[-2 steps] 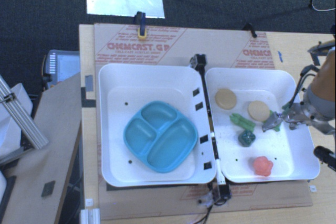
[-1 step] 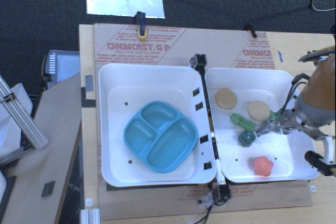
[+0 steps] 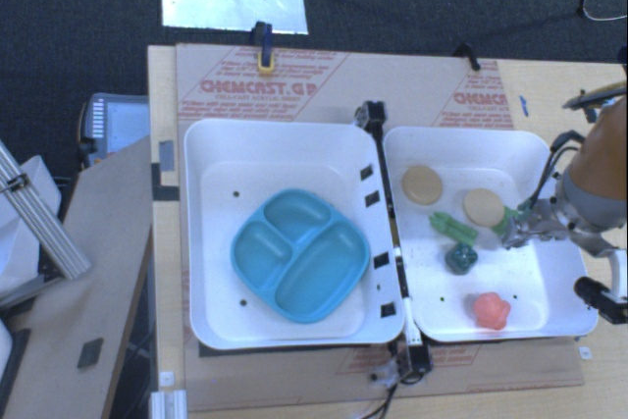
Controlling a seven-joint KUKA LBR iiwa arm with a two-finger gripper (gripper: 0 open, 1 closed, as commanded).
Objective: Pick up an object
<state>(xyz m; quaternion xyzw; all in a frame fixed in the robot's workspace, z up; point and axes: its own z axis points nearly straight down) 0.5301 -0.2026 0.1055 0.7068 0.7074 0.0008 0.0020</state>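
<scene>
In the right bin [image 3: 530, 147] lie two tan round discs [image 3: 423, 183] [image 3: 483, 206], a light green piece [image 3: 453, 228], a dark teal lump [image 3: 461, 258] and a pink-red lump [image 3: 492, 310]. My gripper [image 3: 517, 231] reaches in from the right and hangs low at the right part of this bin, just right of the second tan disc. A small green thing sits at its tip, and I cannot tell whether it is held.
The left bin [image 3: 216, 152] holds a blue divided plate [image 3: 299, 253]. A black divider with clips [image 3: 381, 211] runs between the bins. Both bins rest on a cardboard sheet [image 3: 294, 83]. A grey box [image 3: 113, 128] stands at the left.
</scene>
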